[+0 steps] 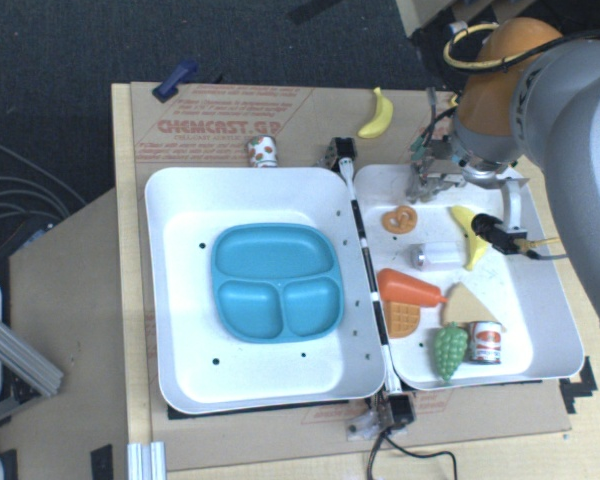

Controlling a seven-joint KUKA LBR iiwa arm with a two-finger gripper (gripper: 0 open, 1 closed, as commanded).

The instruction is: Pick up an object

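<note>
Camera view: gripper (432, 180) hovering over the right bin's (555, 313) far edge, its opening impossible to tell; pretzel (400, 219) lying just below it, with carrot (410, 287), waffle (403, 319) and can (487, 343) nearer the front; blue tray (277, 280) sitting in the left bin (175, 268)

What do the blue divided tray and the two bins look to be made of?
Blue tray: seemingly molded plastic, smooth with a soft sheen and rounded compartments. Left bin and right bin: probably thin glossy white plastic, with rounded corners and raised rims.
</note>
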